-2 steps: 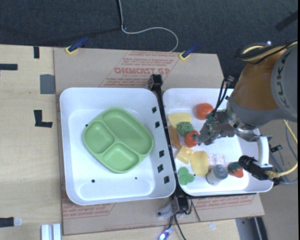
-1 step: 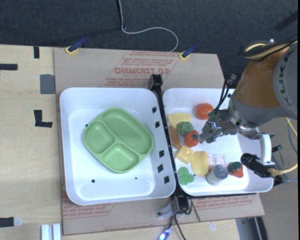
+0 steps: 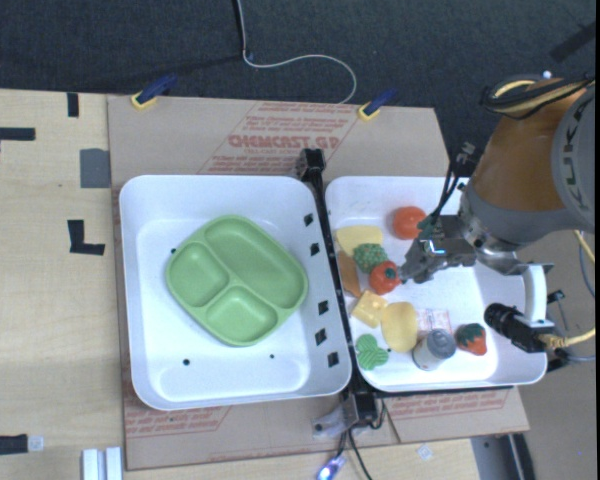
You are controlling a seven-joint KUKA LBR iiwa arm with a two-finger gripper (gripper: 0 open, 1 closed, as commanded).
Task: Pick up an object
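Observation:
The right bin [image 3: 500,368] holds several toy foods. Among them are a red tomato [image 3: 409,221], a yellow slice [image 3: 357,238], a green broccoli piece [image 3: 369,255] and a small red fruit [image 3: 384,278]. Nearer the front lie a yellow wedge [image 3: 367,309], a pale yellow lemon shape [image 3: 401,326], a green leafy piece [image 3: 370,351], a grey can [image 3: 438,346] and a strawberry [image 3: 471,339]. My gripper [image 3: 421,265] hangs low over the middle of this bin, just right of the small red fruit and below the tomato. I see nothing held in it.
The left bin [image 3: 150,228] holds a green three-part plate [image 3: 237,279]. A black divider [image 3: 323,258] runs between the bins. The arm's orange and grey body [image 3: 525,183] covers the right bin's far right side. A black fitting [image 3: 515,328] sticks out over its right rim.

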